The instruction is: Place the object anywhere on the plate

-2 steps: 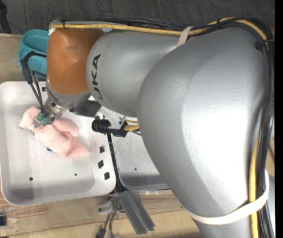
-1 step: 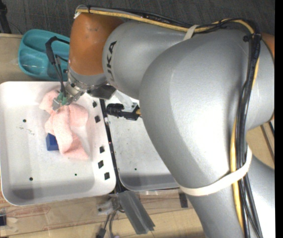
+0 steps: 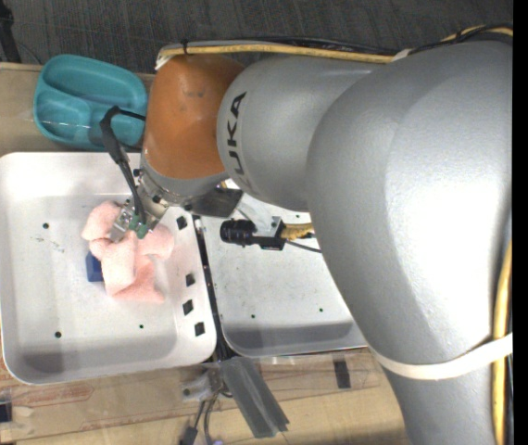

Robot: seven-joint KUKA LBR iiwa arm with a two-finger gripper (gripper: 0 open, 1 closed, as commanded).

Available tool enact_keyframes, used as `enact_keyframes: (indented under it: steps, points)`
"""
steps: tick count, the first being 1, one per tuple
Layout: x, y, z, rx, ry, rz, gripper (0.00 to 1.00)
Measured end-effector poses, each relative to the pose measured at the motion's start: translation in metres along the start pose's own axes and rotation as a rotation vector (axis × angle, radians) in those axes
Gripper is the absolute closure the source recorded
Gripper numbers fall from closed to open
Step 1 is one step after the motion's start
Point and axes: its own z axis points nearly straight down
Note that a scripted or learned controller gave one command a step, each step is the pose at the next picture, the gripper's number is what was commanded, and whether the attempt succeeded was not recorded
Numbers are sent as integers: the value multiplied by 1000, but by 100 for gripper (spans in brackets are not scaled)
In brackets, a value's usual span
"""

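**A:** Where is the thing to be moved?

**B:** A pink cloth (image 3: 131,256) lies crumpled in the left bin (image 3: 23,276), towards that bin's right half. It is one soft piece, bunched in lobes. Its long axis runs on a slant, from upper left nearest the camera's far side down to lower right. No clear front or back can be told on it.

**A:** Anything with it?

**B:** One small blue object (image 3: 94,268) peeks out at the cloth's left edge, touching it. What it is cannot be made out.

**A:** And the gripper?

**B:** The gripper (image 3: 135,222) is low over the upper part of the cloth, seemingly touching it. Whether its fingers are apart or together cannot be told; the arm hides much of them.

**A:** How many bins?

**B:** Two white bins side by side. The right bin (image 3: 273,332) is largely covered by the single grey arm (image 3: 384,184), whose orange band (image 3: 182,119) sits just above the wrist. One black cable (image 3: 116,151) runs along the wrist.

**A:** Anything beyond the bins?

**B:** One teal plastic dish (image 3: 83,100), divided into compartments, rests on the bench (image 3: 106,401) just behind the left bin's far edge.
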Motion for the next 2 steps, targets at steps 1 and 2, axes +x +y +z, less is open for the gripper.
enact_keyframes:
  steps: [1,2]
  points:
    - [57,25,1,4,2,139,100]
    - [136,3,58,1,2,4,100]
